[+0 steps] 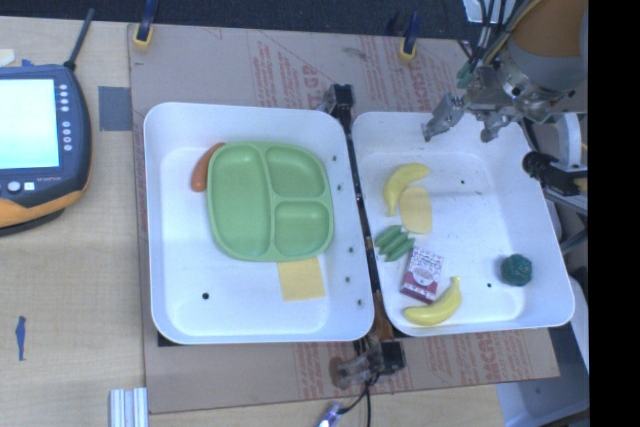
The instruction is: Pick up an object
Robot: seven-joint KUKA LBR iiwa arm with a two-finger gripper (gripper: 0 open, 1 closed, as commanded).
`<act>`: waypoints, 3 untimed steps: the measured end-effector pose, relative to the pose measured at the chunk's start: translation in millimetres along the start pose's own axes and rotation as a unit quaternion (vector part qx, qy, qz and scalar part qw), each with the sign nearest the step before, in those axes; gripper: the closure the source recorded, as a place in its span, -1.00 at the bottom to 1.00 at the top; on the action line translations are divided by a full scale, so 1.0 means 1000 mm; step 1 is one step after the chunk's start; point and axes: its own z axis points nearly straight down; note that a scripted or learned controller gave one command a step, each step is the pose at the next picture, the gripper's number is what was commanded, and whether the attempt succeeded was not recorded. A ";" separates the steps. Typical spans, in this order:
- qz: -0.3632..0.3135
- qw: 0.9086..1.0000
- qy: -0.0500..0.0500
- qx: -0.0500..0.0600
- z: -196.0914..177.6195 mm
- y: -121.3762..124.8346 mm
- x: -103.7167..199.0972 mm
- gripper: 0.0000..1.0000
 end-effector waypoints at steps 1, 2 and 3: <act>-0.001 1.000 -0.001 0.001 0.039 -0.005 0.036 -1.00; -0.001 1.000 -0.001 -0.001 0.038 0.005 0.055 -1.00; 0.000 1.000 -0.001 0.001 0.039 -0.018 0.050 -1.00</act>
